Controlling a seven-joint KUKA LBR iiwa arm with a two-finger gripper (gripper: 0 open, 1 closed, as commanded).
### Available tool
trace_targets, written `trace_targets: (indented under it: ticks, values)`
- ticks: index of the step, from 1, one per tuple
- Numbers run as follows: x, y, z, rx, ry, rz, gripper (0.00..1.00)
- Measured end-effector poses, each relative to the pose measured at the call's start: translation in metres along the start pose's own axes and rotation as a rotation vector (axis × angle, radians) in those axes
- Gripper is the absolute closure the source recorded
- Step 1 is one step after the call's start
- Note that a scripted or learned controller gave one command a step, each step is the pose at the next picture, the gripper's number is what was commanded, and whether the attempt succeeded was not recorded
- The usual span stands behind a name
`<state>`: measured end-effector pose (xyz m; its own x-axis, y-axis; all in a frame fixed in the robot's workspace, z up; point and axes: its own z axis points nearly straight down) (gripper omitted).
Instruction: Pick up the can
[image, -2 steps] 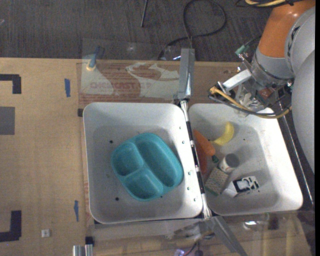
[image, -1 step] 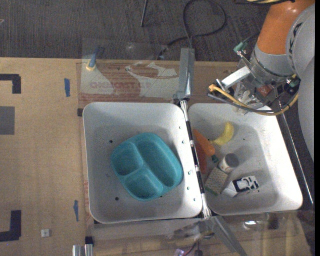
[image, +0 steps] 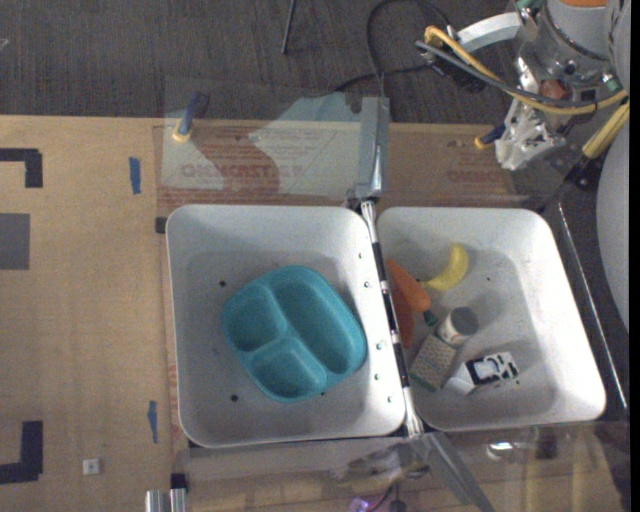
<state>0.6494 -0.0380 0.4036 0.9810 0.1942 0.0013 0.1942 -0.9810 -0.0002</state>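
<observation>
My arm: reaches in at the top right, above the far corner of the right bin (image: 585, 400), cut off by the frame edge.
My hand (image: 520, 140): white, hanging over the tabletop (image: 80, 300) beyond the bin; wide or narrow, I cannot tell.
Can (image: 461, 324): upright in the right bin, near the middle, just beside the grater (image: 432, 362).
Hard to make out: small dark-and-white packet (image: 492, 369).
Left bin (image: 190, 400): teal divided tray (image: 293, 331).

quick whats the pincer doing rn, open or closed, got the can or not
pincer: up above the right bin's far edge, open or closed cannot be told; nothing seen between it. The can sits in the right bin.
</observation>
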Motion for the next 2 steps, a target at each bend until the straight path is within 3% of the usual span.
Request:
trace_targets:
  ticks: [1,2]
  values:
    - [0.003,0.037,-0.031,-0.001,-0.001,-0.022,1.0]
    - [-0.045,0.11,-0.031,0.002,-0.006,-0.176,1.0]
